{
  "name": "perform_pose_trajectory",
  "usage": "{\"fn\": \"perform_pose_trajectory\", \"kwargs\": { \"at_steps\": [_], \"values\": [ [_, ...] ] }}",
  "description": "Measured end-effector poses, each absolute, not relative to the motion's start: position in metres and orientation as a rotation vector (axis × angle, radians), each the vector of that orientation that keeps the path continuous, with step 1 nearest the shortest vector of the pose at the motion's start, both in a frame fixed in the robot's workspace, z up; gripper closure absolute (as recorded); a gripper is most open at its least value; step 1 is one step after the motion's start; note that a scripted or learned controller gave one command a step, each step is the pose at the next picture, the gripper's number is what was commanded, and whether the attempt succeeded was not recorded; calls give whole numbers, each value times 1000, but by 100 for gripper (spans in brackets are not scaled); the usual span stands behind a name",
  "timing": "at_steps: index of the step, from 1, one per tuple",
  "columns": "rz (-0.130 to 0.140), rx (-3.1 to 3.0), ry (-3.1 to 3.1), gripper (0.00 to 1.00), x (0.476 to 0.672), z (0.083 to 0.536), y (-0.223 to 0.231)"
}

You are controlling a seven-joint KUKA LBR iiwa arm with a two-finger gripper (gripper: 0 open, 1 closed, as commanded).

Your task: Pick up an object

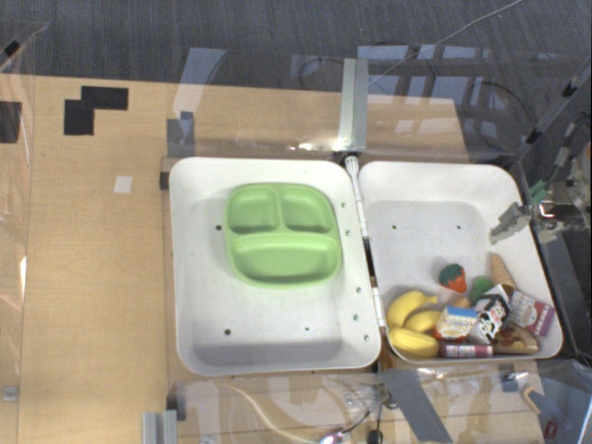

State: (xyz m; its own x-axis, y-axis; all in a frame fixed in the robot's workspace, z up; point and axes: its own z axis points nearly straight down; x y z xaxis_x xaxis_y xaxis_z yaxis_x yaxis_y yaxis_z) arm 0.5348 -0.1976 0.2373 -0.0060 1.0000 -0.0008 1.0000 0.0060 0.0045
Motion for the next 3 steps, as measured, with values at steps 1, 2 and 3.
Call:
{"fn": "perform_pose_trajectory", "kwargs": {
  "at_steps": [1, 2, 3],
  "values": [
    [6, 2141, 2293, 0, 536, 95, -142],
    [15, 2222, 2207, 0, 553, 91, -151],
    [27, 2218, 2206, 100, 556, 104, -148]
  ]
}}
